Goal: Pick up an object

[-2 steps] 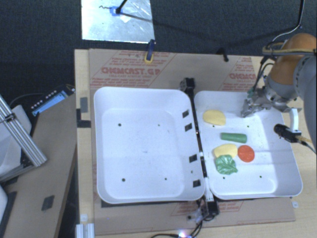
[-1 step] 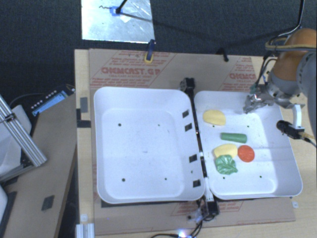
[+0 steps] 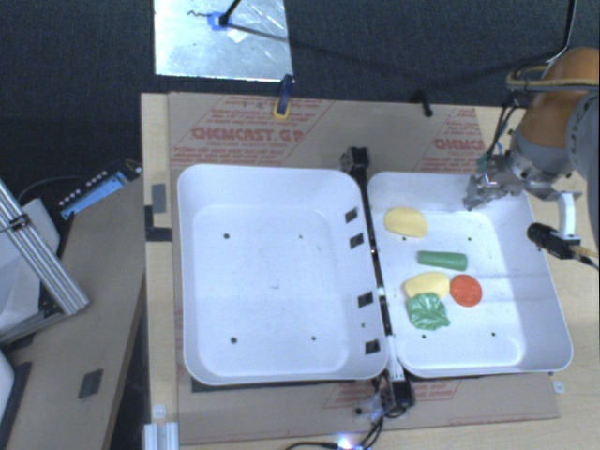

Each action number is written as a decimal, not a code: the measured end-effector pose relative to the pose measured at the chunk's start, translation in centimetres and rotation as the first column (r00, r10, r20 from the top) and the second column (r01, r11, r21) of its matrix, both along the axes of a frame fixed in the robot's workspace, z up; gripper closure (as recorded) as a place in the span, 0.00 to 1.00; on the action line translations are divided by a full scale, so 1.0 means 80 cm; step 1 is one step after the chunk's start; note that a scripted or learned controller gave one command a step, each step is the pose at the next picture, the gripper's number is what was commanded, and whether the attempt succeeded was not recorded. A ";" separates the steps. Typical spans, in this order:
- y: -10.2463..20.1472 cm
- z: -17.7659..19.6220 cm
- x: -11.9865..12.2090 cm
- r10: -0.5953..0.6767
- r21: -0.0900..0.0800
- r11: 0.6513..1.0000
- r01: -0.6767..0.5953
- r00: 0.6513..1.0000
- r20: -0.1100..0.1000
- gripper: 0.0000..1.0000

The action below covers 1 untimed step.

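Note:
The right bin (image 3: pixel 534 336) holds several toy foods. A pale yellow piece (image 3: pixel 406 221) lies near its upper left. Below that are a green cucumber-like stick (image 3: pixel 442 261), a red-orange round piece (image 3: pixel 466 292), another yellow piece (image 3: pixel 427 282) and a leafy green piece (image 3: pixel 428 312) touching it. My gripper (image 3: pixel 482 192) hangs over the bin's upper right part, to the right of the pale yellow piece and apart from it. I see nothing between its fingers.
The left bin (image 3: pixel 272 270) lies beside the right one, with black clips (image 3: pixel 361 242) along the shared edge. A metal sheet (image 3: pixel 223 26) lies at the back. A cable and the arm's black handle (image 3: pixel 553 240) overhang the right bin's right side.

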<state>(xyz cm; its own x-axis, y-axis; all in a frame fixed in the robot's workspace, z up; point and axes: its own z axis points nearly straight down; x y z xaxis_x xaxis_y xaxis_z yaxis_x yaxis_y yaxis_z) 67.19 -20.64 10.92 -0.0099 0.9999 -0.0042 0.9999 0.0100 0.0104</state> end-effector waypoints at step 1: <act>0.000 0.014 0.001 0.002 -0.001 1.000 -0.002 1.000 0.004 1.00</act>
<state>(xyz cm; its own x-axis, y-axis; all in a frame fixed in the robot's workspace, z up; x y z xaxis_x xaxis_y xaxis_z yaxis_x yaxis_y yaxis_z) 67.30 -20.66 12.08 -0.0116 0.9999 -0.0054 0.9998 0.0117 0.0142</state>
